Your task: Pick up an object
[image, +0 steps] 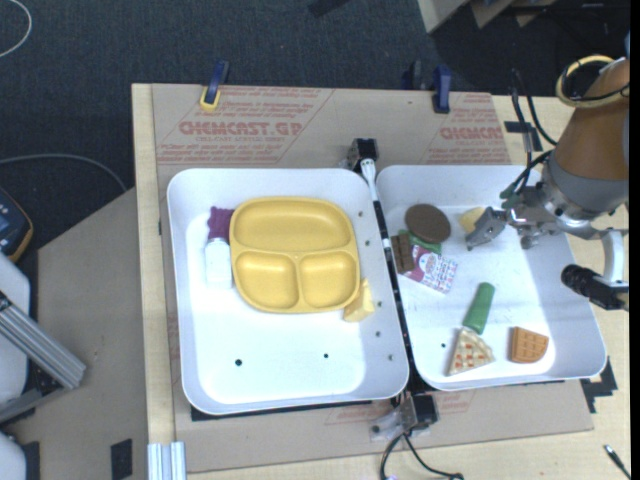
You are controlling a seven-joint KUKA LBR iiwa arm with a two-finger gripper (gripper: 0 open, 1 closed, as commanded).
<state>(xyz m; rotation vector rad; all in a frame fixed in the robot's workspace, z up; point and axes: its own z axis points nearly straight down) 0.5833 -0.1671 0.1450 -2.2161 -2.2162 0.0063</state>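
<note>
My gripper hangs over the upper middle of the right bin, reaching in from the right. Just left of it lies a small yellow piece, and further left a brown round disc. Below the disc are a brown block and a white-and-pink packet. A green cylinder, a pizza-like wedge and an orange waffle square sit nearer the front. I see nothing held in the gripper.
The left bin holds a large yellow divided tray, with a purple item and a white bottle at its left and a yellow scrap at its right. A black part of the arm overhangs the right bin's edge.
</note>
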